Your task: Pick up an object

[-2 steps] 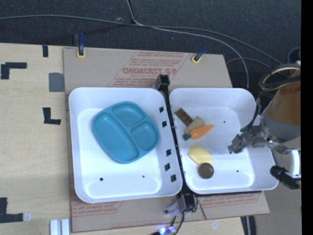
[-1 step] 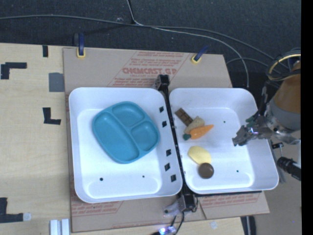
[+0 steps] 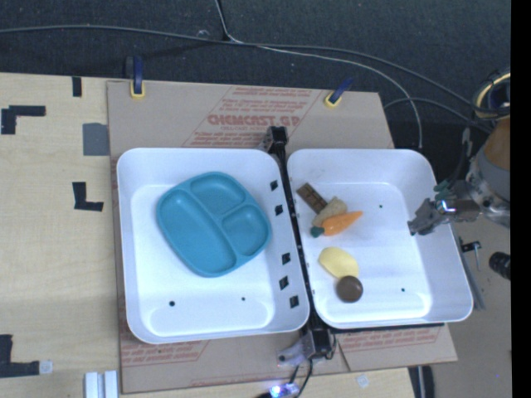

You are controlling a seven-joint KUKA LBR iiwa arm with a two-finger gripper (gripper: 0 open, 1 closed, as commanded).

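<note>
Hanging over the right edge of the right bin (image 3: 415, 166), the end effector (image 3: 425, 220) sits low at the end of the grey arm. It is small and dark from up here, so I cannot tell how it is set, and nothing shows inside it.

All the small things lie to its left, inside the same bin. A toy carrot (image 3: 342, 220) is about level with the end effector, across a bare white bit of floor. Its long side runs left to right, a little tilted, with the thin orange tip toward the arm. A brown block (image 3: 311, 195) lies just beside it, up and to the left, and a pale tan piece (image 3: 330, 208) touches the carrot's top side. Lower down sit a yellow lump (image 3: 338, 262) and a brown ball (image 3: 349, 288), close together, maybe touching.

I think the carrot is the easiest pick, since it is straight across from the end effector. The arm would need to slide left over the bin and then go down.

The left bin (image 3: 133, 247) holds a blue plate (image 3: 214, 222) with three parts. It is well apart from the arm.
</note>
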